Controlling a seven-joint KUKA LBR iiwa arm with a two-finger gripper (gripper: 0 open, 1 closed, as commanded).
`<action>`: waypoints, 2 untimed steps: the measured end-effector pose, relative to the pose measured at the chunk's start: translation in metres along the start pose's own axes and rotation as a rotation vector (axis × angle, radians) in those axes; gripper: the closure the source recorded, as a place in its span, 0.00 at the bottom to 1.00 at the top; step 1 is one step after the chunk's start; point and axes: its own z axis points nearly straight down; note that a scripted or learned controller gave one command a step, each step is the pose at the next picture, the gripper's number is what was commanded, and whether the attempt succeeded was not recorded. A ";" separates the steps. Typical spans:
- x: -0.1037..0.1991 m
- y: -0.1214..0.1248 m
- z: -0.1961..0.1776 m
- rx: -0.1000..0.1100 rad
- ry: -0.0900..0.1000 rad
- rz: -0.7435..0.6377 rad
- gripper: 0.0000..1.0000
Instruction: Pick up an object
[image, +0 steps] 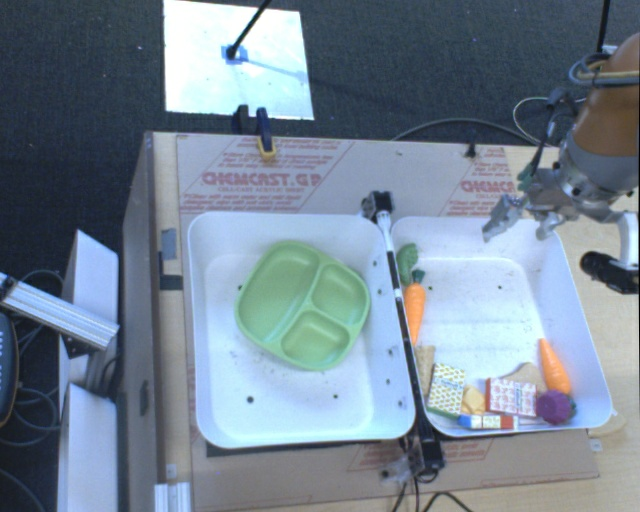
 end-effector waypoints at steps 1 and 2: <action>-0.037 -0.043 0.098 0.003 0.000 0.002 0.00; -0.046 -0.119 0.153 0.002 0.000 0.002 0.00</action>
